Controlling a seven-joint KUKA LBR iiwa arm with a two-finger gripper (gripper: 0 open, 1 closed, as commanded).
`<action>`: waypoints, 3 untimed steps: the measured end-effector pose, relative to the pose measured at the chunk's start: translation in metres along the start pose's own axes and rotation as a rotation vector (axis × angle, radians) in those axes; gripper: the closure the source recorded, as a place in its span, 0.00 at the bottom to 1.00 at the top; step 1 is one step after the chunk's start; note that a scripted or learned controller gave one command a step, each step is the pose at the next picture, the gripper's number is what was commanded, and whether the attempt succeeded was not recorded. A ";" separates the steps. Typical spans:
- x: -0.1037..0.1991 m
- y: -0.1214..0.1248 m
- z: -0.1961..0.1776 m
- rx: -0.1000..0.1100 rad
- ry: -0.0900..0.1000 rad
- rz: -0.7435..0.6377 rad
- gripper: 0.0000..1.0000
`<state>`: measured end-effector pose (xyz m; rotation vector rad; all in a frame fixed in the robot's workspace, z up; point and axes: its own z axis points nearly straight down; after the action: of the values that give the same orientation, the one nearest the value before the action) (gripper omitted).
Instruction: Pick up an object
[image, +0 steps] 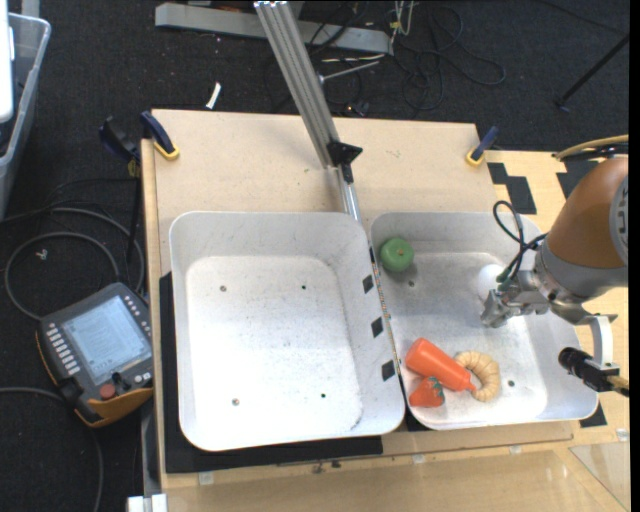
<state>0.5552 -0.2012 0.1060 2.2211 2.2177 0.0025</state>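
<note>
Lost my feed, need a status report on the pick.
Gripper low in right bin, nothing seen held. Green ball, carrot, curled tan toy lying apart from it. Nothing blocking.

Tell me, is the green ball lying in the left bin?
No, the green ball lies in the right bin, near its top left corner.

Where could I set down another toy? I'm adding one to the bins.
The left bin is bare across its floor. In the right bin, the carrot, strawberry and ring crowd the near edge; the gripper hangs mid-bin, green ball far-left.
</note>
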 end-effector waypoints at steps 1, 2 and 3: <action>0.002 -0.008 -0.049 -0.002 -0.001 0.000 1.00; 0.005 0.002 -0.096 -0.003 -0.001 -0.005 1.00; 0.004 0.006 -0.160 -0.005 -0.002 -0.006 1.00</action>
<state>0.5612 -0.1971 0.2659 2.2115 2.2205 0.0050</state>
